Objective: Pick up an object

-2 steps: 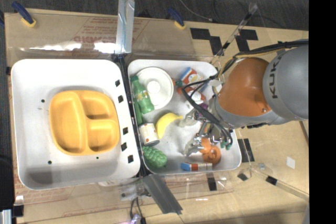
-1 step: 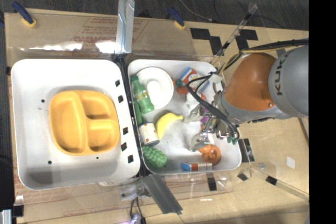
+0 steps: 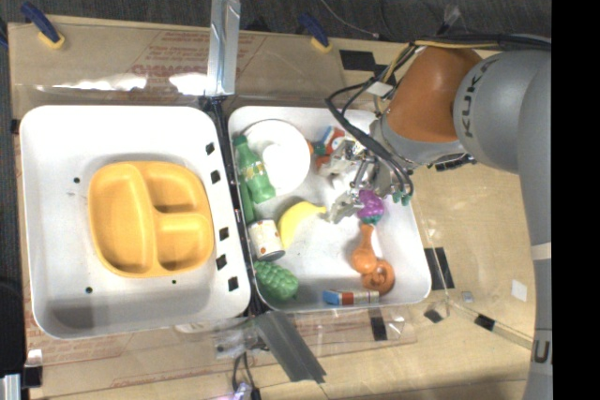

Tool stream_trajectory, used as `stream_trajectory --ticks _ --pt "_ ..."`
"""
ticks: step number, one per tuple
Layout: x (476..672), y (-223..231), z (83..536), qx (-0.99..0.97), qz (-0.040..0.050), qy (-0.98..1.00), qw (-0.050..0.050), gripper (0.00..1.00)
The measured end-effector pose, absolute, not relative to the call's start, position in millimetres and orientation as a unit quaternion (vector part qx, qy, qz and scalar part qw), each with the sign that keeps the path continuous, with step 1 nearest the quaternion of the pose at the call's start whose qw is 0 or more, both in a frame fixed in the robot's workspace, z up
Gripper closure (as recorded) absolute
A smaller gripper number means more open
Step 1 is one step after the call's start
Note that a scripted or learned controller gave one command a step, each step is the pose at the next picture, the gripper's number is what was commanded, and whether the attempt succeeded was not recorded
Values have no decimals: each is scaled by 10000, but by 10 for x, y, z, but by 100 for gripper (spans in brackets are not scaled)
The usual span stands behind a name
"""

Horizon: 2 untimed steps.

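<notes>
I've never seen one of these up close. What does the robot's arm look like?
The arm is thick, rounded and grey, with an orange band above the wrist and dark lettering on its side. Black cables loop around the wrist down to a small metal gripper.

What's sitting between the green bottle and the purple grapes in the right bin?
In the camera view, the yellow lemon lies on the bin floor between the green bottle and the purple grapes, just below the white plate. The gripper hangs beside the grapes.
</notes>
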<state>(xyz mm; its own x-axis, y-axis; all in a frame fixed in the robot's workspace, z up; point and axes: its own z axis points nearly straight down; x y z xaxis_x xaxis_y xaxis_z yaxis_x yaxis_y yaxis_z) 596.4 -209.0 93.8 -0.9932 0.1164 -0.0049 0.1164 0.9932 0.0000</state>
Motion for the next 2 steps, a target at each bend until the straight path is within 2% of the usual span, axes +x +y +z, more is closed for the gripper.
stream_trajectory --ticks 1,2 --pt "5566 -1310 900 666 4 9978 -39 0" --pt "5591 -1302 1015 628 -1 9980 -11 100"
